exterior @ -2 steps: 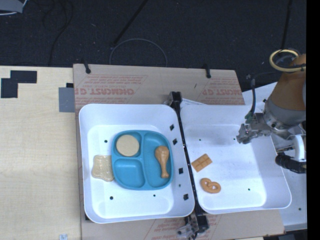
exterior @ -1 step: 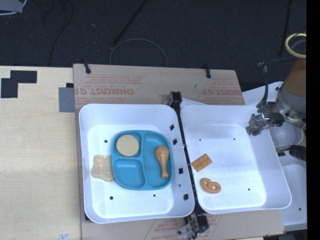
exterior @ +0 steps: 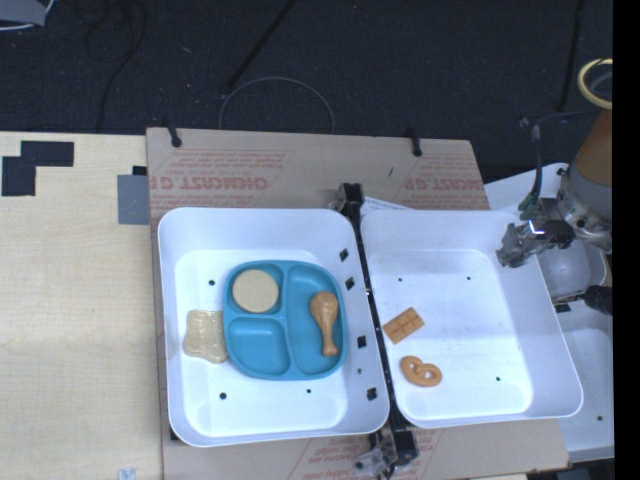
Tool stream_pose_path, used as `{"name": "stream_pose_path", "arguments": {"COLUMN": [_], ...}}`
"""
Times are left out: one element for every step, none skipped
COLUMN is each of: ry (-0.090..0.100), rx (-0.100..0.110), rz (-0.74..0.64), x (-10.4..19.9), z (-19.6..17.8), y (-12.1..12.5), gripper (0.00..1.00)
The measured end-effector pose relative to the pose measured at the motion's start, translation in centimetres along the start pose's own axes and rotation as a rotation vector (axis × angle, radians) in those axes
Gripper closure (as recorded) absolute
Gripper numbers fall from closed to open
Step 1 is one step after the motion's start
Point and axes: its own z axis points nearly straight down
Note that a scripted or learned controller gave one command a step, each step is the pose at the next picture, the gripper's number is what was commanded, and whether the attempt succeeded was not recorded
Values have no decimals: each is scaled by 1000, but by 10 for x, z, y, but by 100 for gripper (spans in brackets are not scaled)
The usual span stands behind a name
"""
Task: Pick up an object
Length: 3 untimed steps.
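The right bin (exterior: 470, 268) holds a brown chocolate-bar piece (exterior: 403, 325) and a tan pretzel (exterior: 421, 372) near its left side. In the left bin (exterior: 200, 238) lies a blue divided tray (exterior: 262, 353) with a round beige cookie (exterior: 254, 290) and a drumstick (exterior: 325, 320) in its compartments. A pale bread slice (exterior: 205, 335) lies just left of the tray. My gripper (exterior: 518, 240) hangs at the right bin's upper right edge, far from all the objects, with nothing seen in it.
A cardboard sheet (exterior: 300, 173) lies under both bins. The wooden bench top (exterior: 70, 318) stretches to the left. A black divider clip strip (exterior: 362, 298) runs between the bins. The arm's body (exterior: 590, 183) stands at the right edge.
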Motion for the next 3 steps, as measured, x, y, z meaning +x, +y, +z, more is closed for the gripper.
{"name": "stream_pose_path", "arguments": {"ry": [2,3,2], "rx": [3,4,6], "rz": [-3,-3,-2], "x": [53,99,150], "z": [-9,-15,-2], "y": [-11,-24,-44], "gripper": [100,100,100]}}
